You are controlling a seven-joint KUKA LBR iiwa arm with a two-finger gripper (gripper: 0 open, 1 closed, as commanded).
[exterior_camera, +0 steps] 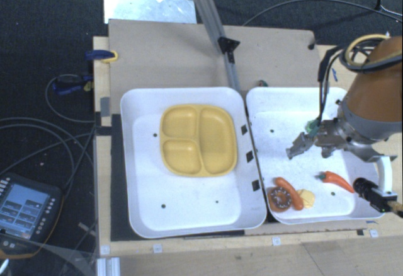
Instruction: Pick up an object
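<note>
My gripper (pixel 297 149) hangs over the middle of the right bin (pixel 277 111), pointing down and to the left, with nothing visibly in it. Below it, at the bin's front, a red-orange sausage (pixel 288 191) lies against a chocolate donut (pixel 278 199). A small pale yellow piece (pixel 307 197) rests just right of them. An orange chili pepper with a green stem (pixel 336 181) lies further right, under the arm. A small green thing (pixel 311 125) peeks out beside the wrist, partly hidden.
The left bin (pixel 145 205) holds a yellow divided plate (pixel 198 140) near its back. A grey pole (pixel 211 13) slants in from the top toward the gap between the bins. The arm covers the right bin's right side.
</note>
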